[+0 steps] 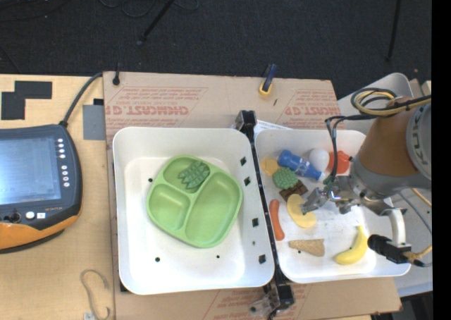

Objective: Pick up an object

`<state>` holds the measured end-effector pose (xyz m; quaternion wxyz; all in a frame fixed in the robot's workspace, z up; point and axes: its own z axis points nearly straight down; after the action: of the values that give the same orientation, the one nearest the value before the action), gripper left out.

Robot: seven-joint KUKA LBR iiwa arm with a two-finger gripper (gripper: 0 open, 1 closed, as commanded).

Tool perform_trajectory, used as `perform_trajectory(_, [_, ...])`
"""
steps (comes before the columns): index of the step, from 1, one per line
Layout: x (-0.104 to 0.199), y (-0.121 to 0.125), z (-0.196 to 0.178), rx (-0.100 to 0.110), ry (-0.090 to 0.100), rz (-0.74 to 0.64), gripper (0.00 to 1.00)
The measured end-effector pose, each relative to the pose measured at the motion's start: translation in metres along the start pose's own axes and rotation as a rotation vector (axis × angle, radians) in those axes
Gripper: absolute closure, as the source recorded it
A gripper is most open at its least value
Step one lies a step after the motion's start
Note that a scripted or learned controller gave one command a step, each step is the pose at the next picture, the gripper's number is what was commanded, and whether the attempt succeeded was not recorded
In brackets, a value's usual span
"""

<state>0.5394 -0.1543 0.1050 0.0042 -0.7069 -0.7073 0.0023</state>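
We logged arm [394, 153] entering from 3 o'clock, gripper [315, 201] low inside right bin [352, 273]. Fingers [310, 204] stood slightly apart, nothing between them. Tips hung just above yellow slice [301, 214] at bin centre. Blue bottle [299, 164] lay at 11 o'clock of gripper, green piece [285, 178] at 10 o'clock, banana [354, 249] at 5 o'clock. Left bin [141, 269] held green divided plate [195, 201].
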Motion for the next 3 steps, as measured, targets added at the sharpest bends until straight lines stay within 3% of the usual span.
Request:
perform_trajectory(1, [0.002, 0.001, 0.017, -0.007, -0.001, 0.001, 0.0])
perform_trajectory(2, [0.0, 0.001, 0.005, -0.008, 0.001, 0.007, 1.0])
perform_trajectory(3, [0.01, 0.0, -0.045, -0.01, -0.002, 0.0, 1.0])
